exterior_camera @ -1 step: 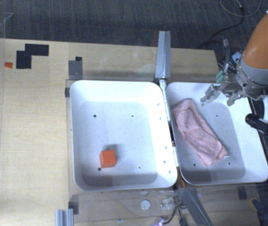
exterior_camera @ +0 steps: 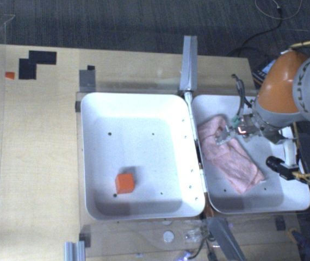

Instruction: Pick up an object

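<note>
On the counter two shallow white bins sit side by side, their inner walls touching along a grey divider bar that runs back from them. The left bin holds one small orange block, lying near its front left part, well apart from the walls. The right bin holds a pink cloth, crumpled and stretched at a slant from the bin's back left toward its front middle. The arm, grey with an orange band, reaches in from the right above this bin. Its gripper hangs low over the back end of the cloth, at or just above the fabric; whether it is released or clenched cannot be told, since the tips are blurred against the cloth. Far to the left on the counter lie black patches and a small orange mark.
</note>
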Controlling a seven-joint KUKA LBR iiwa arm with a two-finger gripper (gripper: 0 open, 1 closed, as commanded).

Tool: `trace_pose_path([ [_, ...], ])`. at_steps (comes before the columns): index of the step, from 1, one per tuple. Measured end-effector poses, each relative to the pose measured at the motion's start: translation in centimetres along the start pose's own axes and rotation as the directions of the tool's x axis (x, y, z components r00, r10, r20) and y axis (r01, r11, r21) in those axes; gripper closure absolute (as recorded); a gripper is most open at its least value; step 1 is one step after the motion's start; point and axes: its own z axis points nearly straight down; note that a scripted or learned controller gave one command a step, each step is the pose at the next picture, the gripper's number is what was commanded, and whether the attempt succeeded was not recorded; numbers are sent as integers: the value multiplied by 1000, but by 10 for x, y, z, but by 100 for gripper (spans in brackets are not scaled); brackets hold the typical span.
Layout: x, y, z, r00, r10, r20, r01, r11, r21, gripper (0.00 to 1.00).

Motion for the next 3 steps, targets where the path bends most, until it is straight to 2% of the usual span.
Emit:
trace_pose_path([
  [1,-7,-2,17,999,-53,3,53,998,-16,0],
  [2,0,31,17,993,-117,6,117,993,-17,0],
  [3,-9,-20,17,989,-147,8,147,989,-18,0],
])
